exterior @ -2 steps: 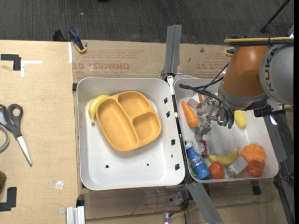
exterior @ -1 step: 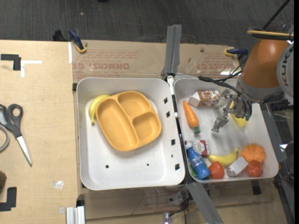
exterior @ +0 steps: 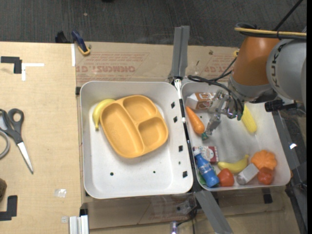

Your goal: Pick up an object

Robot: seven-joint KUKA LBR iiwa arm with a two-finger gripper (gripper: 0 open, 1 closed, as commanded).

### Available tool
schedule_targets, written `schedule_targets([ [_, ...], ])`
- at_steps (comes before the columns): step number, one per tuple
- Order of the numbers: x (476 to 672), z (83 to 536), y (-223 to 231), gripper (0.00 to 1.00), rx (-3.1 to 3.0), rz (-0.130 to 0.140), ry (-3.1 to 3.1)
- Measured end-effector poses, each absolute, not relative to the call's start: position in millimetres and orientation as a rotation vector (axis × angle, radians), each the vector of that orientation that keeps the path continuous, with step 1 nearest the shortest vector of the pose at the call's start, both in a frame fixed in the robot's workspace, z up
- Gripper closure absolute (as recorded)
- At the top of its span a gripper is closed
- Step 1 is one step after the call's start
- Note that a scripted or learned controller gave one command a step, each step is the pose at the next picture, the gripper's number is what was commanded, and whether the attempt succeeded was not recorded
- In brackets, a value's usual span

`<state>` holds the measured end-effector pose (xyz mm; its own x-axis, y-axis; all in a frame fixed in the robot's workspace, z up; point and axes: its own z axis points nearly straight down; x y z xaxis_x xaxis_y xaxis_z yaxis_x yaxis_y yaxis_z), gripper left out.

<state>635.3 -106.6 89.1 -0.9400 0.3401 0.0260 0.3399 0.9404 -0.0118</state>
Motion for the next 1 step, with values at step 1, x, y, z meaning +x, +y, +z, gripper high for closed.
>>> schedule_targets([
  [1,578.8,92.3,-122.3,0.00,-0.590,0.000,-3.088],
])
